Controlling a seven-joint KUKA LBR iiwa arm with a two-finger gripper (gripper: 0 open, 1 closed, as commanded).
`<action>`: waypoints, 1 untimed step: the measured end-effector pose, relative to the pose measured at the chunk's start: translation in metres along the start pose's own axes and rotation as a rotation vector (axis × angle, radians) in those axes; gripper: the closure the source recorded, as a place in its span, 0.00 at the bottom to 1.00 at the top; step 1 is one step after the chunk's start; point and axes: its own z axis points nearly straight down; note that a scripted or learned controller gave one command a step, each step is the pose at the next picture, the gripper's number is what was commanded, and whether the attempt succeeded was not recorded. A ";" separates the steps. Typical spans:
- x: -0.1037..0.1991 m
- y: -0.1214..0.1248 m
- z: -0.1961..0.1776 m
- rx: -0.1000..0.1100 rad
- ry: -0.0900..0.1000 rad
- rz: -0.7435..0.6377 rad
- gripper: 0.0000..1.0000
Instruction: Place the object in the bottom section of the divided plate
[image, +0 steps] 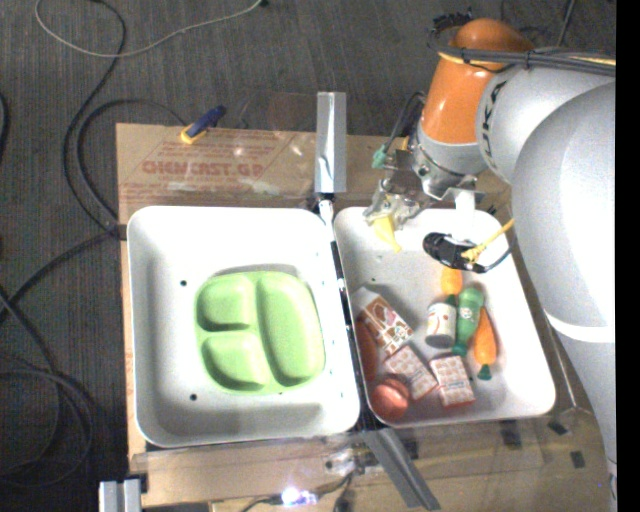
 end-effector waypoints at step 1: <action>0.039 -0.076 0.013 0.001 0.005 -0.165 1.00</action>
